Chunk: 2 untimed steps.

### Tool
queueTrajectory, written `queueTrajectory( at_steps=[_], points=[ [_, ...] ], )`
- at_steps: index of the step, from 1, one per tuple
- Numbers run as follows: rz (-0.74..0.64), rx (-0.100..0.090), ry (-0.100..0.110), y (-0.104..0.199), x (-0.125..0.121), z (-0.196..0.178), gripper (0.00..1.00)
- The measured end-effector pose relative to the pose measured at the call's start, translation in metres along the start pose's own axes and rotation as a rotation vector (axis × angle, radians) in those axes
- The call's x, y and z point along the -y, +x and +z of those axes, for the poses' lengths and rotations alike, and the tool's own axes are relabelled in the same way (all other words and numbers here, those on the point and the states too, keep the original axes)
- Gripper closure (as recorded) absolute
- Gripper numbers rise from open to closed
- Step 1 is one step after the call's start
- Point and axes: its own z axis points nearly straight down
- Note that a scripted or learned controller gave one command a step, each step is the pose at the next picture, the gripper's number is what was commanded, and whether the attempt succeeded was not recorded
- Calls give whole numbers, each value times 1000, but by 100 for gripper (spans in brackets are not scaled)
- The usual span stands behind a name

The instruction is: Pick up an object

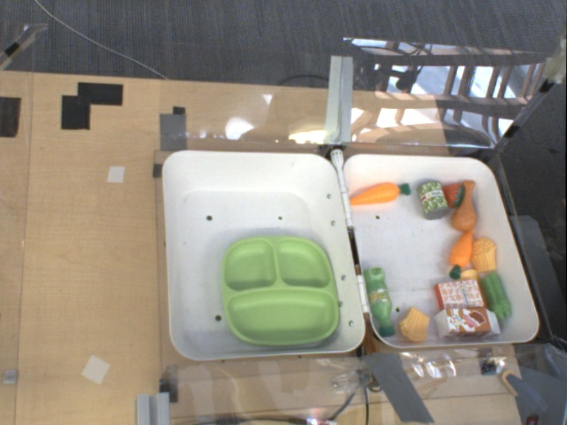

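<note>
The right bin (416,237) holds several toy foods. An orange carrot (376,194) lies at its back left, with a green-and-white can (431,198) beside it. Two more orange carrots (462,209) (460,251) lie along the right side next to a yellow piece (484,255). A green bottle (378,298) rests at the front left, a yellow wedge (414,325) beside it. Red-and-white cartons (462,309) sit at the front right by a dark green vegetable (496,296).
The left bin (204,193) bears a green divided plate (280,289) at its front. A metal frame (443,69) stands behind the right bin. Wooden bench surface (80,237) stretches to the left.
</note>
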Motion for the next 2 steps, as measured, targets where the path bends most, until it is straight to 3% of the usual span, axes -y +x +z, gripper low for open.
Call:
queueTrajectory(
  at_steps=[1,2],
  points=[
    [25,-9,-3,46,-2,90,100],
    [-144,-16,-8,5,-2,304,100]
  ],
)
